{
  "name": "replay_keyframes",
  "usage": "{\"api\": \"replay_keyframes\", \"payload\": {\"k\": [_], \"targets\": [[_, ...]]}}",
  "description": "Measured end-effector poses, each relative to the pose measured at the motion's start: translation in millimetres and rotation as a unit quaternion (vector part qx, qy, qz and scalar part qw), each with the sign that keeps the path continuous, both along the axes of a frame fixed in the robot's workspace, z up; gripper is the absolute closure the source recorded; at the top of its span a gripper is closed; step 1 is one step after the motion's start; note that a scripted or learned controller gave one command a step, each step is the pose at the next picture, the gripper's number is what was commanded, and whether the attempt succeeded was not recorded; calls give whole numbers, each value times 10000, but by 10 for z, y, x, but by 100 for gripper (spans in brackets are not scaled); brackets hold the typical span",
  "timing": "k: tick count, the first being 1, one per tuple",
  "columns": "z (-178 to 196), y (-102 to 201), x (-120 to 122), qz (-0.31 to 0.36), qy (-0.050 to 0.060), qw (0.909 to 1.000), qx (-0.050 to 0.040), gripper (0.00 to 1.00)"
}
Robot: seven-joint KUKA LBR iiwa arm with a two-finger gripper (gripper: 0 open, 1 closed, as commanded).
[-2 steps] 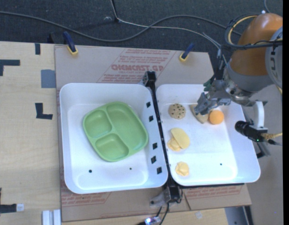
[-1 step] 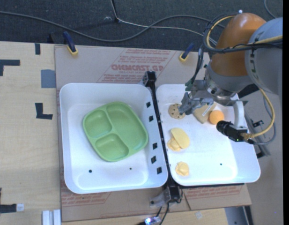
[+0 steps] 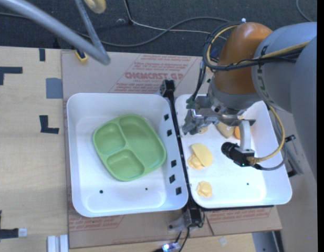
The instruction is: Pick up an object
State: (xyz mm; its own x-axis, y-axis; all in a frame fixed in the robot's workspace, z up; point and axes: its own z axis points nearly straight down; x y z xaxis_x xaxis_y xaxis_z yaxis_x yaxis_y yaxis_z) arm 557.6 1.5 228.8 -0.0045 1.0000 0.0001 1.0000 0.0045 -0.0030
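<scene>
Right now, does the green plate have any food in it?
No, it's bare. The green plate lies flat in the left bin, and all three sections show plain green. The yellow pieces lie in the right bin.

A light wooden bench (image 3: 25,156) with black tape marks carries a flat brown cardboard sheet (image 3: 146,72) printed with red lettering. Two shallow white plastic bins sit side by side on the cardboard, touching: the left bin (image 3: 80,193) and the right bin (image 3: 272,190).
</scene>
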Motion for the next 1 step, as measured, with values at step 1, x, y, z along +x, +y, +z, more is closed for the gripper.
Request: {"api": "replay_keyframes", "payload": {"k": [1], "targets": [[10,563,63,0,-7,10000,0,100]]}}
